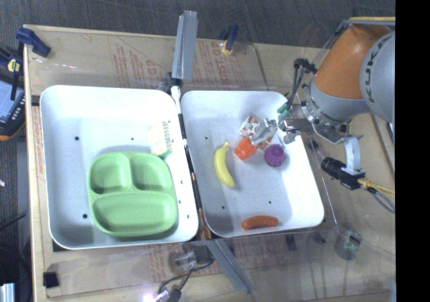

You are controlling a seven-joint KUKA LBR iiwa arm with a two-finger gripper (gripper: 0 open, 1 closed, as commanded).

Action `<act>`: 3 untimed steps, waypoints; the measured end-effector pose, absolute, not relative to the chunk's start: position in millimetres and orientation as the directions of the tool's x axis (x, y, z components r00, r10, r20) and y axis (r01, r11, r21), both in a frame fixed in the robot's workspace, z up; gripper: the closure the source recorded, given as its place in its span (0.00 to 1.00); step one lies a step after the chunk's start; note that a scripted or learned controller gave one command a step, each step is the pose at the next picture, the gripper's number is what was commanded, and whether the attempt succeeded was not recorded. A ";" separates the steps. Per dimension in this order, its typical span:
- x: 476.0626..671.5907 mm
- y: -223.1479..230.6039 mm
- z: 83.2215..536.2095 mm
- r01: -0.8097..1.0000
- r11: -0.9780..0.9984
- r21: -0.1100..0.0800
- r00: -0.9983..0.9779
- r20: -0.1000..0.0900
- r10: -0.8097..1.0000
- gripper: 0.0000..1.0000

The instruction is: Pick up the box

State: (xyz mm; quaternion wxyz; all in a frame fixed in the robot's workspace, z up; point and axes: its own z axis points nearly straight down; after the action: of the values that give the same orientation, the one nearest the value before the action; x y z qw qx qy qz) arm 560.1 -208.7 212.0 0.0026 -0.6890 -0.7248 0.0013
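Reaching in from the right, the pincer (272, 130) hung low over the upper part of the right bin (201, 179), its metal fingertips down among a small cluster of things. Whether it was clenched or released could not be made out from this slanted view.

The box (250, 126), a small carton printed in red and white, lay tilted just to the left of the pincer's tips, touching or nearly touching them; no part of it showed clearly between the fingers. Just below the box sat an orange block (244, 149), and a purple round piece (274, 155) rested right beneath the pincer. A yellow banana (224, 165) lay further left in the same bin, and a red sausage (259, 222) lay near the bin's lower rim, well apart from the cluster.

The left bin (60, 159) held a green divided tray (132, 194) and, at the tray's upper right corner, a pale yellowish item (160, 138) near the wall between the bins. Both bins sat side by side on the wooden worktop (121, 58). The arm's orange band (344, 65) showed above the grey wrist.
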 end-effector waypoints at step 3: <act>603.9 -124.4 169.7 0.940 0.340 -0.002 -0.340 0.001 0.940 0.00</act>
State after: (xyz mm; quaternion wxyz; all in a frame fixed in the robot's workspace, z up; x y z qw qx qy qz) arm 603.9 -124.4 169.7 0.0011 -0.5743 -0.8187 0.0005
